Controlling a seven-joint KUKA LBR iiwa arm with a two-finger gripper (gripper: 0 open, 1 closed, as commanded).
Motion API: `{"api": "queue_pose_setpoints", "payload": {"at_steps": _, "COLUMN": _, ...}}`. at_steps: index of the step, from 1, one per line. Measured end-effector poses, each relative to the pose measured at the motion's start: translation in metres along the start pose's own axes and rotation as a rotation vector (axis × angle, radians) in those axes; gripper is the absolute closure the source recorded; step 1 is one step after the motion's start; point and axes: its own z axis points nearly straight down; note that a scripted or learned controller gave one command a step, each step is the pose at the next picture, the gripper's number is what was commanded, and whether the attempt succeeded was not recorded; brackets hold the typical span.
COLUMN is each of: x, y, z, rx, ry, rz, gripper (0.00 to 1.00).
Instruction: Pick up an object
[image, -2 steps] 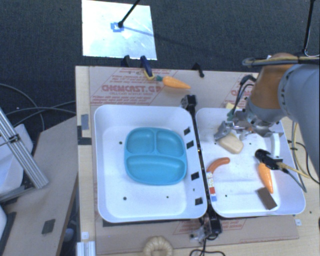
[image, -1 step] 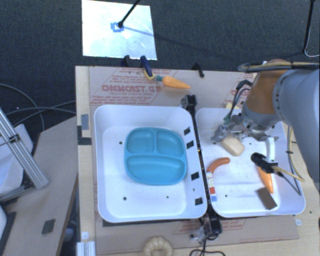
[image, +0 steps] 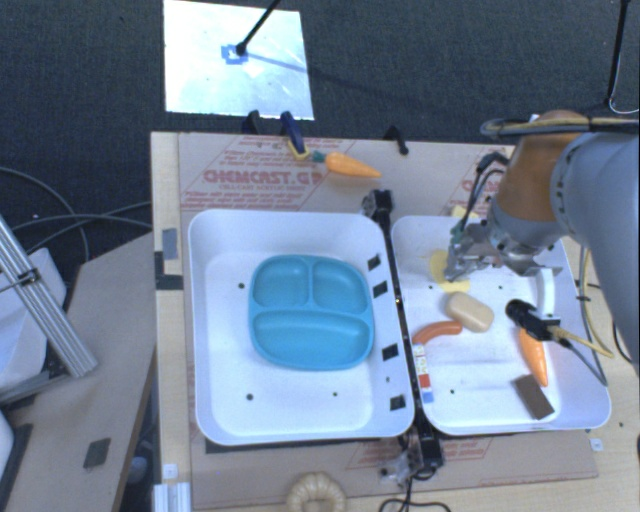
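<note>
My gripper (image: 458, 272) reaches down into the right bin (image: 590, 400), near its back left part. Its tip is right over a flat yellow piece (image: 438, 266), which it partly hides. Just in front of the gripper lies a beige oval toy (image: 471, 312). An orange-red sausage (image: 437, 332) lies beside that, toward the bin's left wall. Further right are an orange carrot (image: 534, 358) and a brown block (image: 533, 396) near the front edge.
The left bin (image: 215, 400) holds a blue divided plate (image: 308, 310). A second carrot (image: 345, 165) lies on the board behind the bins. A pale ring (image: 315, 492) sits at the bench's front edge. The grey arm (image: 590, 190) comes in from the right.
</note>
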Motion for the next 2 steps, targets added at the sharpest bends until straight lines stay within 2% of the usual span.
{"api": "queue_pose_setpoints", "payload": {"at_steps": 2, "x": 0.007, "y": -0.01, "z": -0.1, "rx": 0.001, "ry": 0.001, "rz": -0.002, "gripper": 1.0}}
